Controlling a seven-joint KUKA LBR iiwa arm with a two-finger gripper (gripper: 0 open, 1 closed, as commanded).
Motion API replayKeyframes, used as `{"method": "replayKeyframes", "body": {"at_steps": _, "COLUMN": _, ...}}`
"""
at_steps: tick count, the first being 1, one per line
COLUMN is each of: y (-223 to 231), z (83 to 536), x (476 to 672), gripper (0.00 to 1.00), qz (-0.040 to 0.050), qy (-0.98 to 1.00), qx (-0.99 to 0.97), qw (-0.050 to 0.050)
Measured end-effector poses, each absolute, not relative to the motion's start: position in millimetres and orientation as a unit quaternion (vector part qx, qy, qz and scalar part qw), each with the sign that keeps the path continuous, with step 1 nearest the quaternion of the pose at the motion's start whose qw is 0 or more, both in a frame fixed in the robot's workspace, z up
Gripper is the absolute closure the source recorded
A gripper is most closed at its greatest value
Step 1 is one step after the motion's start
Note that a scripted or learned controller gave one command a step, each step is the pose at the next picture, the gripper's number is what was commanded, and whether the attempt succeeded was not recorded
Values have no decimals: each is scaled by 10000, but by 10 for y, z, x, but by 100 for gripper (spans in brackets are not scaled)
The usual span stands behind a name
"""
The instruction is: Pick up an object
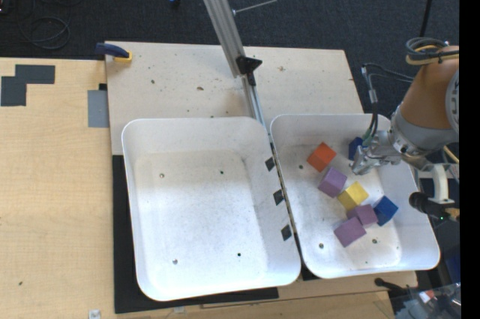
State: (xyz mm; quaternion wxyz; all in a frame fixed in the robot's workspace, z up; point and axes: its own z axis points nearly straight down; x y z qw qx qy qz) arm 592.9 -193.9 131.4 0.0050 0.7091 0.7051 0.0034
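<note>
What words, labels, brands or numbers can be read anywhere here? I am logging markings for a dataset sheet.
None can be read.
The coloured foam blocks, such as the orange cube and the yellow cube, bear no marks.
The slanted aluminium rail ends in a small black-and-white checker pattern, not text.
The two shallow white plastic bins show specks only.

My arm (427, 103) orange near wrist, grey lower down. My claw (365, 160) silver-grey. Both bins (195, 280) white, with tiny dark specks. Blocks in right bin (375, 257): one orange (322, 156), three purple (333, 181), one yellow (352, 196), blue one (385, 209) by bin's right side, another blue (355, 147) by my claw. Bench (52, 182) light wood, grey patches.
</note>
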Motion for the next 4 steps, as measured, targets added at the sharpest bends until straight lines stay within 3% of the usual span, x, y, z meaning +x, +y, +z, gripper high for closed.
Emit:
{"method": "replayKeyframes", "body": {"at_steps": 2, "y": -1883, "z": 2395, "x": 5985, "gripper": 100, "qz": 9, "qy": 7082, "qx": 7061, "qw": 15}}
{"method": "replayKeyframes", "body": {"at_steps": 4, "y": -836, "z": 2543, "x": 5925, "gripper": 100, "qz": 1, "qy": 7089, "qx": 7053, "qw": -23}}
